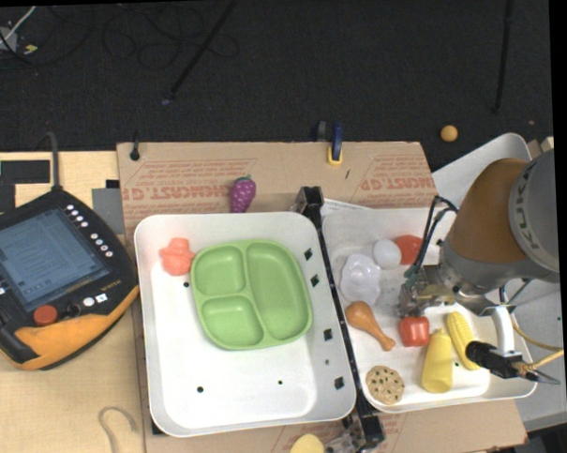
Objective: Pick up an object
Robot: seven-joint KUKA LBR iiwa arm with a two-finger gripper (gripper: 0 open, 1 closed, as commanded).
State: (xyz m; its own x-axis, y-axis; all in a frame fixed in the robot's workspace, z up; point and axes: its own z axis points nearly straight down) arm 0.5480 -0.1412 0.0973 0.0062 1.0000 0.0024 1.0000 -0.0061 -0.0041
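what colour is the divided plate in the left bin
Light green, a three-compartment plate lying in the left bin; the camera view from above shows it plainly.

Two white bins (168, 385) sit side by side. The left one carries one green divided plate (251, 295) and one pink toy (176, 257). The right has one cookie (385, 384), one drumstick (370, 323), one corn cob (459, 331) and one yellow bottle (439, 362).
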